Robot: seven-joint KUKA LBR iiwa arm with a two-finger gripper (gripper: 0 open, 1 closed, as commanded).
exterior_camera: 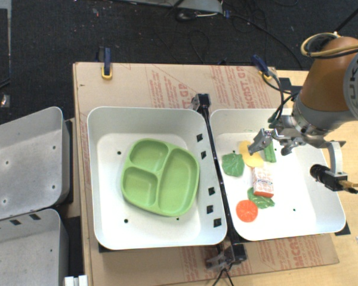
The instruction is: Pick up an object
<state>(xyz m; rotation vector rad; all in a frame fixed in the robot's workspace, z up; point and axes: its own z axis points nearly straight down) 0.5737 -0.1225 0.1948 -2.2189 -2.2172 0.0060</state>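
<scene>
Approach step: my gripper (268,145), fingers spread and gripping nothing, hovers in the right bin (322,219) over the yellow piece (251,148); next I judge a descent, then closing on it.

The arm (331,88) runs off the right edge; beneath the gripper (268,140), a yellow item (250,158) lies half hidden.

We see a robotics lab: two white bins (101,130) clamped on a cardboard-covered bench (161,82), loose cables (268,34) across dark carpet (36,34).
</scene>
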